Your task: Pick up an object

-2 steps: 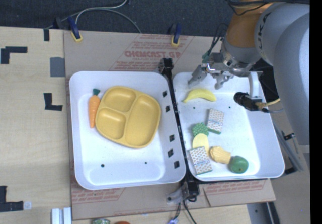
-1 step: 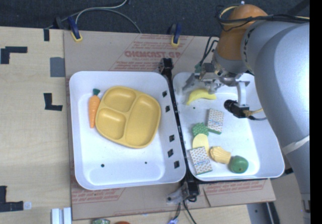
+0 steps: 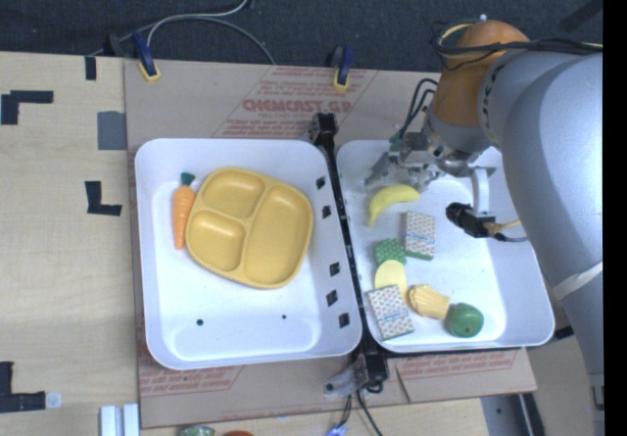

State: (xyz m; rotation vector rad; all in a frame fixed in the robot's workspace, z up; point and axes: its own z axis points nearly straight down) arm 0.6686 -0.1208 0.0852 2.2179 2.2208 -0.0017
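The gripper hangs low in the right bin, just above the toy banana; whether it is spread or pinching cannot be told. A yellow divided plate and toy carrot lie in the left bin

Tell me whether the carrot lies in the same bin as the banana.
No: the carrot lies in the left bin beside the yellow plate, while the banana lies in the right bin.

Bulky grey arm, orange band, black cables looping near wrist
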